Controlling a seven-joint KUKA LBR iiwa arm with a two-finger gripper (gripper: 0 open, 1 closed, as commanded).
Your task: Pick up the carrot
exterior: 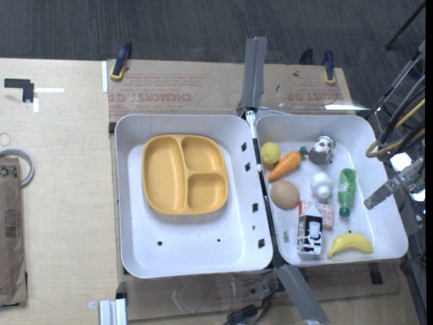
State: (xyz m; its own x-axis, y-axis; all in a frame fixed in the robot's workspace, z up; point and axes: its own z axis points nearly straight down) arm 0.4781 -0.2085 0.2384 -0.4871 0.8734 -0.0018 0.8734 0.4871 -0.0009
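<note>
The carrot (285, 165) is orange with a green top. It lies at a slant in the upper left part of the right bin (362, 137), between a yellow lemon (270, 153) and a brown round fruit (285, 194). My gripper (396, 185) hangs at the right bin's right rim, well to the right of the carrot and apart from it. It is partly cut off by the edge of the view. Nothing is seen held in it.
The right bin also holds a grey-and-white toy (321, 150), a white ball (320, 187), a green bottle (347, 191), a banana (350, 244) and a small carton (310, 234). A yellow divided plate (184, 175) lies in the left bin (132, 202).
</note>
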